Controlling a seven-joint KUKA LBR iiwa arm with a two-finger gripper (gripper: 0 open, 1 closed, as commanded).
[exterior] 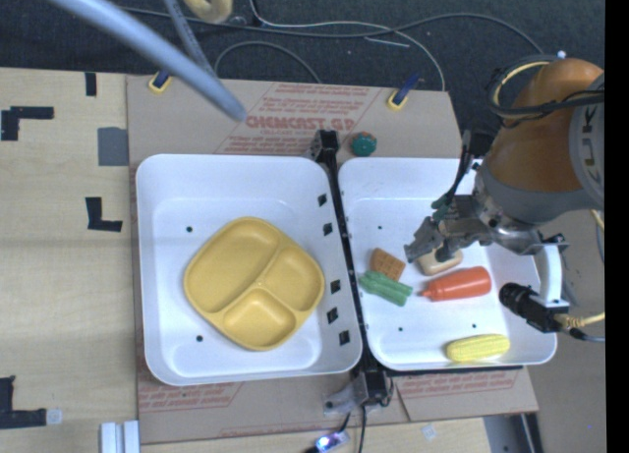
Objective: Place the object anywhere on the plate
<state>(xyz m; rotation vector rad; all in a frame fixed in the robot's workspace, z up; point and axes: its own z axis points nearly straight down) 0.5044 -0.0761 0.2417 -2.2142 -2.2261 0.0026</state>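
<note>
From above, the yellow plate [255, 282] lies in the left bin [157, 245]. In the right bin [393, 348] lie a cracker [387, 264], green pod [384, 289], carrot [457, 285] and corn [478, 347]. The hand [432, 245] hangs over a tan object [439, 263], perhaps touching it; its grip I cannot tell.

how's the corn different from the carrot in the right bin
Colour: the corn is yellow, while the carrot is orange-red.
Place: the corn lies near the right bin's front edge, apart from the other items; the carrot lies farther back, mid-bin, just below the gripper.
Surface: the corn looks bumpy, the carrot smooth.
Both are elongated toy foods lying on their sides, roughly left to right.
</note>
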